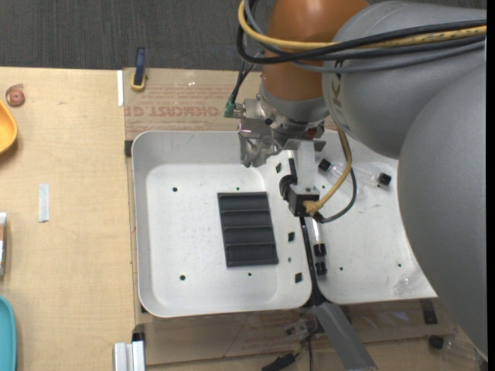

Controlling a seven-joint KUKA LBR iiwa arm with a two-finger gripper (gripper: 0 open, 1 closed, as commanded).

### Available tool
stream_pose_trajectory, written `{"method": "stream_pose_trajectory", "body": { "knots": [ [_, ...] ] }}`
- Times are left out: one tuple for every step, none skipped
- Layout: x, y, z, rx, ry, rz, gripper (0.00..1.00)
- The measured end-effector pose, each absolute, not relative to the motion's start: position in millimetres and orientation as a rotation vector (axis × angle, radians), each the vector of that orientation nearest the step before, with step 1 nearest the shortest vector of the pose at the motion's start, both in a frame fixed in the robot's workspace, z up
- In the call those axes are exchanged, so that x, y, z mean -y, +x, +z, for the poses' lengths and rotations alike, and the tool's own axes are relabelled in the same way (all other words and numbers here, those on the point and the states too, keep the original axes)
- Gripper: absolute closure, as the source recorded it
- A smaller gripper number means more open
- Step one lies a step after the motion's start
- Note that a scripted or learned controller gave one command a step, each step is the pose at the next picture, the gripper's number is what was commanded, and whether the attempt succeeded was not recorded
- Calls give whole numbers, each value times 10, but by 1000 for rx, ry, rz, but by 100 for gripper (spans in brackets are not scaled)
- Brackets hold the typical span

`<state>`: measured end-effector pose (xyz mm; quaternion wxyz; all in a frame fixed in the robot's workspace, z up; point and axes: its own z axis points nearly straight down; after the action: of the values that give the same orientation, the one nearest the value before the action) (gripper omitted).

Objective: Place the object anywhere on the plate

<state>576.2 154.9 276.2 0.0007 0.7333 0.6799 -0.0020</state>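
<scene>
A dark ribbed rectangular object [247, 229] lies flat on the floor of the left white bin [155, 284], at the centre of the frame, long side running top to bottom. Above it, toward upper centre, the gripper [255, 157] hangs over the bin's far rim, apart from the object; whether its fingers are spread or closed cannot be told. The grey arm [418, 130] with its orange band [309, 22] fills the upper right. The right white bin [363, 261] adjoins. An orange dish edge [6, 130] shows at far left.
</scene>
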Motion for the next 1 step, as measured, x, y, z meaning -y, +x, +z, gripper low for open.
{"method": "stream_pose_trajectory", "body": {
  "knots": [
    [-1724,5869,2749,-2500,1901,-5,100]
  ]
}}
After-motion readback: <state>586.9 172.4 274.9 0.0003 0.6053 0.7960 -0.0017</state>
